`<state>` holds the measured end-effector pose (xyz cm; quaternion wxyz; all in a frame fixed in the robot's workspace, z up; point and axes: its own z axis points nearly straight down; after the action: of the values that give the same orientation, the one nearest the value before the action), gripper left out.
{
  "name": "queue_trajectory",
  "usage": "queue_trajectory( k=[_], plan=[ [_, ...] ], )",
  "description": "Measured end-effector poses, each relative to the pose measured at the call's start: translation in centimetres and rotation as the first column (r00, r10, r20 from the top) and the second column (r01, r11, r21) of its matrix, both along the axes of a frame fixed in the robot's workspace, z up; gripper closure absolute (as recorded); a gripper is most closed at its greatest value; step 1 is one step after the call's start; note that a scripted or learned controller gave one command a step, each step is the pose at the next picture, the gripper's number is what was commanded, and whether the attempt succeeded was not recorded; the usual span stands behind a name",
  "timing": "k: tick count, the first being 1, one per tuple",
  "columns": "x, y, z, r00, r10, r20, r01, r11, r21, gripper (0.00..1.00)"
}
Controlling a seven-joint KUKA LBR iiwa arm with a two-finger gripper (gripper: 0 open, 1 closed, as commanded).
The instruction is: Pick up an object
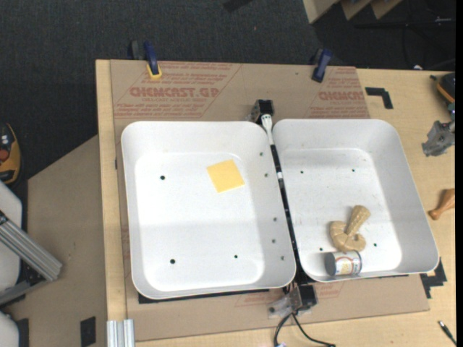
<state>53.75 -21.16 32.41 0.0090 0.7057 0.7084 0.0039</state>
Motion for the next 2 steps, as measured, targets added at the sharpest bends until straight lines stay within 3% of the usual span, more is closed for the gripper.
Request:
queue_trajectory(
  k=[1,2],
  plan=[
    [1.0,5.0,-6.6,1.000,0.001,-0.024,-0.001,1.000,0.011,1.00],
    [-0.1,14.4,-2.8,1.000,0.003,-0.015,-0.003,1.000,0.008,1.00]
  ],
)
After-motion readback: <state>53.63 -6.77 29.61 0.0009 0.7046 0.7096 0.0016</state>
